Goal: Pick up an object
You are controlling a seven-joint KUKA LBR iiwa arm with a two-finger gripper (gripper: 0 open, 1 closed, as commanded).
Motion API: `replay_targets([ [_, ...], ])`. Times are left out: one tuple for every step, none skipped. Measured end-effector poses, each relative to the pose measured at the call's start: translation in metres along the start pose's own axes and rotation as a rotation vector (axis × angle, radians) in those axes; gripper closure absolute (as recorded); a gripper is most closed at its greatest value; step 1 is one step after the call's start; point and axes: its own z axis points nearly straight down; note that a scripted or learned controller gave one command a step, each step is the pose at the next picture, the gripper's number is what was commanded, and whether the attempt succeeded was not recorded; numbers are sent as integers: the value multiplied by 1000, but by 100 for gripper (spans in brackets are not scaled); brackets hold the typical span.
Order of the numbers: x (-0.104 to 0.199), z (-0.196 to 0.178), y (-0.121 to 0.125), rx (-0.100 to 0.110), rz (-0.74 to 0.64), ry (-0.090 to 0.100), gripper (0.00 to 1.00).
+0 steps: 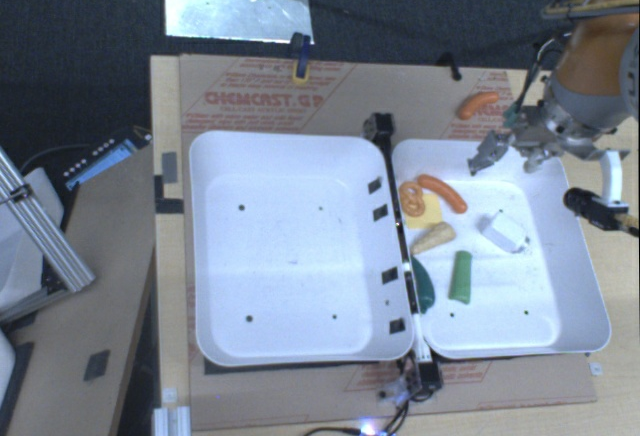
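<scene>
Hovering over the right bin's (pixel 560 324) far edge, the pincer (pixel 505 152) hangs with fingers apart, gripping nothing. Below lie a toy sausage (pixel 442 192), a green stick (pixel 460 277), and a white block (pixel 503 231). The stick looks light and stiff; grab its middle. The worktop (pixel 260 89) is flat brown board.

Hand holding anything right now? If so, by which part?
Nothing is held. The hand hangs above the far edge of the right bin with nothing between its fingers. The hot dog, white block and green cylinder all lie in that bin.
</scene>
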Motion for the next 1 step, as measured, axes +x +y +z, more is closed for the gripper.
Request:
replay_targets([
  [46, 132, 41, -1, -4, 3, 0],
])
